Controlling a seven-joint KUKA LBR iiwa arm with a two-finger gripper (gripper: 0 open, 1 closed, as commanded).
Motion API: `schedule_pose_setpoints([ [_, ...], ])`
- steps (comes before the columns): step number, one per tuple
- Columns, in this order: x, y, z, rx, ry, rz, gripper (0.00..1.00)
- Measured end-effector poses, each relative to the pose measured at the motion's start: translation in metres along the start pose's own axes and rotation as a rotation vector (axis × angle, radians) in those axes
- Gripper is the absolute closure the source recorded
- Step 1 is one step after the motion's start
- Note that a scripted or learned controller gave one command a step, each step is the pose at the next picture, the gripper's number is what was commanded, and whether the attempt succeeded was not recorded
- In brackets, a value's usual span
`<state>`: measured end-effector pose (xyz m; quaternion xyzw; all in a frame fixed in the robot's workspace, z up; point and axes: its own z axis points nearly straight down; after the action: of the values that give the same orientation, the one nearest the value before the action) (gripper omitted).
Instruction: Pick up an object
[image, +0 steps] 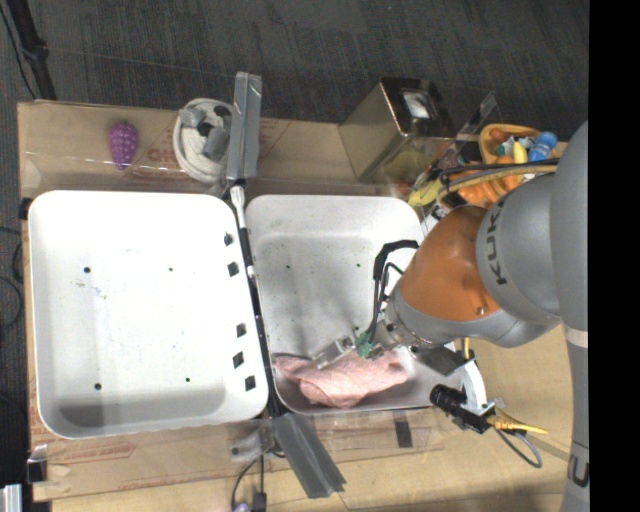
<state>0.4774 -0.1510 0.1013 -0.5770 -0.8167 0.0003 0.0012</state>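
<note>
A tan cardboard-covered bench on dark carpet bears two shallow white bins. The left bin is smooth plastic with rounded corners. In the right bin, a soft, crumpled pink cloth lies against the near wall, limp and fuzzy. The gripper hangs just above the cloth's upper edge; whether it is spread or closed cannot be told. A purple grape cluster rests behind the left bin.

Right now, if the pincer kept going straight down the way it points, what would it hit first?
Most likely the pink cloth lying along the near wall of the right bin. The pincer sits at the cloth's upper edge, though depth is hard to judge, so it could meet the bin floor beside it.
</note>
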Motion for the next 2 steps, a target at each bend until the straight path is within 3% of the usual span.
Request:
schedule_pose_setpoints([
  [1, 0.031, 0.04, -0.033, 0.0, 0.0, -0.07, 0.0],
  [2, -0.015, 0.016, 0.006, 0.002, 0.002, -0.126, 0.0],
])
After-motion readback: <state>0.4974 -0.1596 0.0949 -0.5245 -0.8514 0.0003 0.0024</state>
